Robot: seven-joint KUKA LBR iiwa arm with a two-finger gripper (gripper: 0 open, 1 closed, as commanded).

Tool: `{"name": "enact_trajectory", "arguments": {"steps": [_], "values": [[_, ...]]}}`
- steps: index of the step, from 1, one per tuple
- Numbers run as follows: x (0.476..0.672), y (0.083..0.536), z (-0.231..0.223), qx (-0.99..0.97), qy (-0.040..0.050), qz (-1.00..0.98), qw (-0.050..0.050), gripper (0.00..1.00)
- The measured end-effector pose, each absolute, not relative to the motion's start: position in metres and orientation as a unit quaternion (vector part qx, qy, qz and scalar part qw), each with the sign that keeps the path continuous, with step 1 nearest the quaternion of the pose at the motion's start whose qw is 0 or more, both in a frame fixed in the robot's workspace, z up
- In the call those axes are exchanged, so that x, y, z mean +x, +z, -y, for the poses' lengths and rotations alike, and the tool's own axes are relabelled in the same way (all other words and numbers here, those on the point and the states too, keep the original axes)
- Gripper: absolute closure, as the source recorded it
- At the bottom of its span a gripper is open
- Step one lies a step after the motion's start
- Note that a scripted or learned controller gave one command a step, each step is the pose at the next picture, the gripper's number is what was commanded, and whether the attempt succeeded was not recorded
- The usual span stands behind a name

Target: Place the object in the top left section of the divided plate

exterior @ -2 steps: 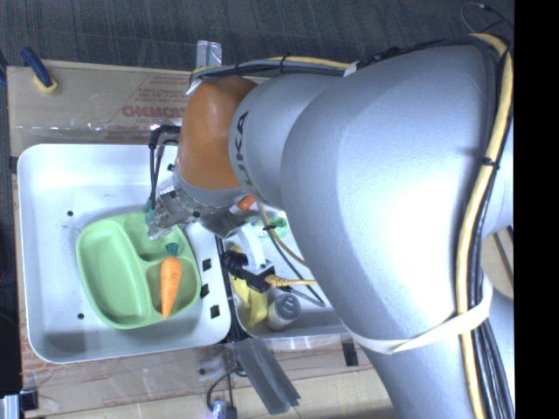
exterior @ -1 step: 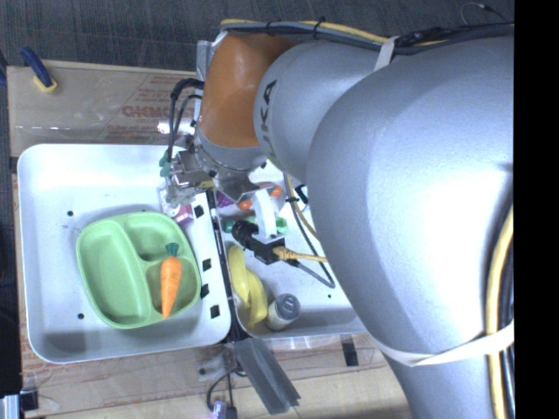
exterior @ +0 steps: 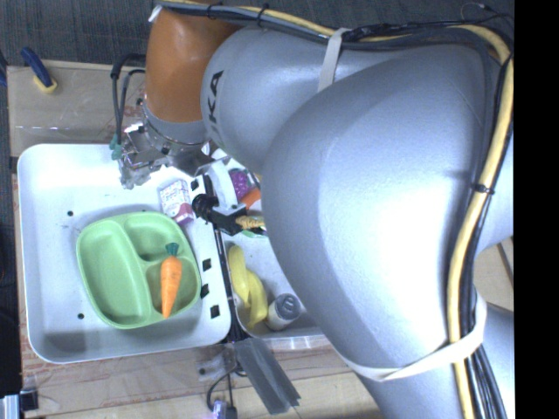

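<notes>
The grey arm (exterior: pixel 367 190) sweeps in from 3 o'clock and covers most of the right bin (exterior: pixel 249 326). Its orange band (exterior: pixel 175 59) sits at 11 o'clock, and below it the tool (exterior: pixel 135 160) hangs over the upper edge of the left bin (exterior: pixel 44 234). Whether the tool is apart or together I cannot tell; nothing is seen clamped in it.

In the left bin lies a green divided plate (exterior: pixel 109 260). A toy carrot (exterior: pixel 170 278), orange with a green top, rests in the plate's section at 3 o'clock, its tip pointing toward 6 o'clock. Just beyond the plate's rim at 1 o'clock lies a small white packet (exterior: pixel 175 197) with a dark label.

In the right bin, at 6 o'clock of the arm's edge, a yellow banana (exterior: pixel 244 291) lies beside a small grey-capped bottle (exterior: pixel 284 308). Higher up, near the bins' divide, a purple-labelled packet (exterior: pixel 240 182) and something orange (exterior: pixel 251 197) peek out beside the arm.

On the wooden table (exterior: pixel 70 94) at 10 o'clock lies a blue-and-yellow clamp (exterior: pixel 39 68).
</notes>
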State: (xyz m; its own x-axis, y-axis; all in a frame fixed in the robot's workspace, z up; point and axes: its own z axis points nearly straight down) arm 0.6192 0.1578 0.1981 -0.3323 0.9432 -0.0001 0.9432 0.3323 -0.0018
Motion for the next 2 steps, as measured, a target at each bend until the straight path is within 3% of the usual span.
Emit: {"name": "enact_trajectory", "arguments": {"steps": [1, 2], "values": [[0.655, 0.152, -0.202, -0.448, -0.0001, 0.894, 0.0, 1.0], [0.657, 0.235, -0.14, -0.376, -0.0003, 0.927, -0.001, 1.0]]}}
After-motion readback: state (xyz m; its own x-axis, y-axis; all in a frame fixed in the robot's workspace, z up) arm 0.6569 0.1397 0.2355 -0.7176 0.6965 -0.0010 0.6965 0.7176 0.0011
